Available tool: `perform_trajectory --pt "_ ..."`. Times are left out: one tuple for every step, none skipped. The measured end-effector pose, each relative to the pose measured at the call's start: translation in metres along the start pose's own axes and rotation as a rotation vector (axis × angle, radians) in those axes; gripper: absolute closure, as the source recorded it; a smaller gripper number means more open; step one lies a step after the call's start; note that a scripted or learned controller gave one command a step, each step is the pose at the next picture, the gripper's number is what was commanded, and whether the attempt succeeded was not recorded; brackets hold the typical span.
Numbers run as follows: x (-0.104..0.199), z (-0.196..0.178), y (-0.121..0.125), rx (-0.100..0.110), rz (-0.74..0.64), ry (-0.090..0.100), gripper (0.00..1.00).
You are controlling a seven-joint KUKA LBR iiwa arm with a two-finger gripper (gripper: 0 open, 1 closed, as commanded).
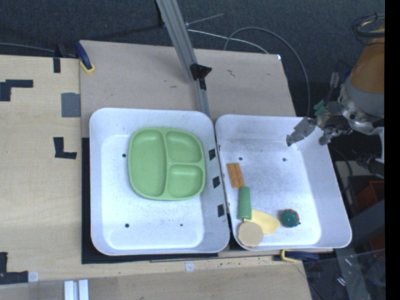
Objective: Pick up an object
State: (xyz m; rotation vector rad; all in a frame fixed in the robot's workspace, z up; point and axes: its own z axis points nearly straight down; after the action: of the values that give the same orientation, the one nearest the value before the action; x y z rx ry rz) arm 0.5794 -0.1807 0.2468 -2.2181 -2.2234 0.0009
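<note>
My gripper (309,132) looks open and empty, so I should drop straight onto the green stick (244,202).

My arm (369,74) runs off the right edge — and the green-red toy (289,217) is too small to identify.

Gripper (307,133) empty, arm angled in from right.
</note>
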Motion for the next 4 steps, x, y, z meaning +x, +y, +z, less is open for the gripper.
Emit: perform_trajectory --pt "0.0 0.0 0.0 0.0 0.0 0.0 0.0" --pt "0.0 0.065 -0.001 0.007 0.001 0.001 0.0" --pt "0.001 0.109 -0.004 0.006 0.001 0.0 0.0" --pt "0.001 0.159 -0.004 -0.001 0.001 -0.002 0.0"
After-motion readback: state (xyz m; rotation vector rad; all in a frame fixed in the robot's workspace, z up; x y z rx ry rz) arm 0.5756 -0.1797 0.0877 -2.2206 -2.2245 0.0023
